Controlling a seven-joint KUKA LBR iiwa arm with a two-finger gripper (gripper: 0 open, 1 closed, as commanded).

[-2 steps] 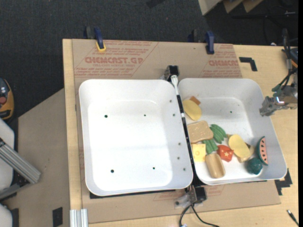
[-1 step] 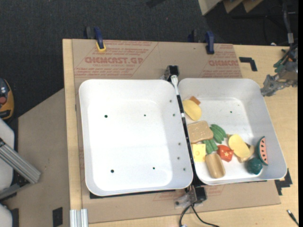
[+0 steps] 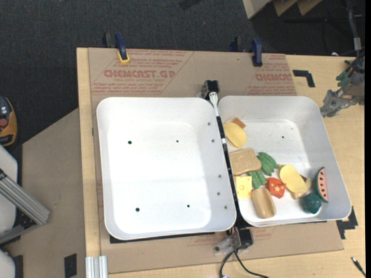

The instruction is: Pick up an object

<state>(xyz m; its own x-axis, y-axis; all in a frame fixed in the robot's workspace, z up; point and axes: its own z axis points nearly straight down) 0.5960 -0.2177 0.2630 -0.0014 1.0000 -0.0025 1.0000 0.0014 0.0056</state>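
White plastic bins sit side by side on the surface. The right bin (image 3: pixel 301 112) holds toy food: bread slice (image 3: pixel 244 160), lemon (image 3: pixel 235 134), watermelon wedge (image 3: pixel 322 184). The pincer (image 3: pixel 336 100) hovers outside its far right corner; its opening cannot be told. The food lies toward the near left of it.

- A yellow lemon (image 3: pixel 235 135) lies near the right bin's left wall.
- A tan bread slice (image 3: pixel 244 161) lies flat below it, with a cheese cube (image 3: pixel 243 186) and a bread roll (image 3: pixel 262 203) lower down.
- A green pepper (image 3: pixel 266 163), a tomato (image 3: pixel 276 187), a yellow potato (image 3: pixel 293 179), a watermelon slice (image 3: pixel 321 184) and a teal piece (image 3: pixel 311 203) cluster to their right.
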